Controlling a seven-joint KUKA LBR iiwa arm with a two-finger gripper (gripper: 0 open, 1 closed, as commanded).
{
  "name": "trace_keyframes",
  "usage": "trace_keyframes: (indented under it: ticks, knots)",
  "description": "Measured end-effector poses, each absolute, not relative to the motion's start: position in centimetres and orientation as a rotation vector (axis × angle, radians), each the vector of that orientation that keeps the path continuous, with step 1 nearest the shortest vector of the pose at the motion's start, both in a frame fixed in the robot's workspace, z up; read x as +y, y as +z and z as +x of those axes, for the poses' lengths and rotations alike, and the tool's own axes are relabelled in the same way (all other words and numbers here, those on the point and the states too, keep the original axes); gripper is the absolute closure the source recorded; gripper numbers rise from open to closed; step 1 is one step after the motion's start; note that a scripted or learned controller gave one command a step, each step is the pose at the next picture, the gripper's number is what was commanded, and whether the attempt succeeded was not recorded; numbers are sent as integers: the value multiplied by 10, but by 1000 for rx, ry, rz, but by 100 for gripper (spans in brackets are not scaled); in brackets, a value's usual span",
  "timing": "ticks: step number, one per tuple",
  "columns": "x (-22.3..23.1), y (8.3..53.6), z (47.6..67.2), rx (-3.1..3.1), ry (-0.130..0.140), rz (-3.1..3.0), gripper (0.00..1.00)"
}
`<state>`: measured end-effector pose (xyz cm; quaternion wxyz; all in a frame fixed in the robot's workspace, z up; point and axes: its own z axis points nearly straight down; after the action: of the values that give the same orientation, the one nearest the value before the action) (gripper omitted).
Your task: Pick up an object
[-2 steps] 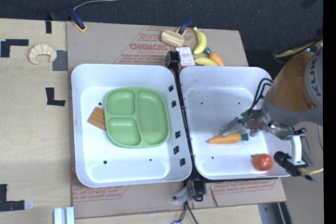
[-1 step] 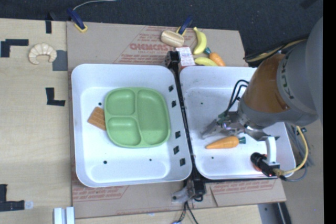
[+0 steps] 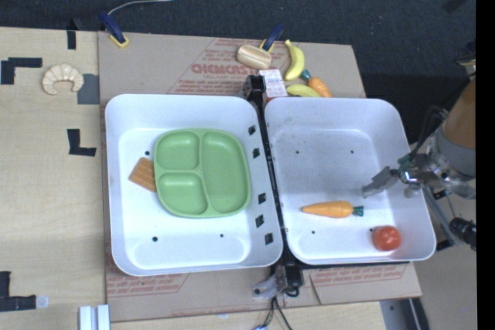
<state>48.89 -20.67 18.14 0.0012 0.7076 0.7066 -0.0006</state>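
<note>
Robot lab: taped bench (image 3: 46,189), clamped white bins (image 3: 124,166)

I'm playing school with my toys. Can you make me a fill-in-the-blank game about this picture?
1. The green plate sits in the ____ bin.
2. The carrot lies in the right bin beside a red ____.
3. The croissant rests ____ the bins, on the bench at far left.
4. The gripper hovers over the ____ bin.

Missing words: left; tomato; outside; right

left bin (image 3: 124,166) — divided plate (image 3: 203,172) | right bin (image 3: 340,116) — carrot (image 3: 330,209), tomato (image 3: 386,238) right of it
</note>
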Motion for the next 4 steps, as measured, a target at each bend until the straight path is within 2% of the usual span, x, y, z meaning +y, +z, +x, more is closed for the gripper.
trace_keyframes:
  ticks: [1, 2, 3, 4]
  knots:
    - [-135, 121, 512, 2226, -2, 2222, 0]
    - [-200, 86, 484, 2219, -1, 2222, 0]
    - [-128, 87, 552, 2221, 7, 2214, 0]
    - [-137, 86, 493, 2218, 2, 2218, 0]
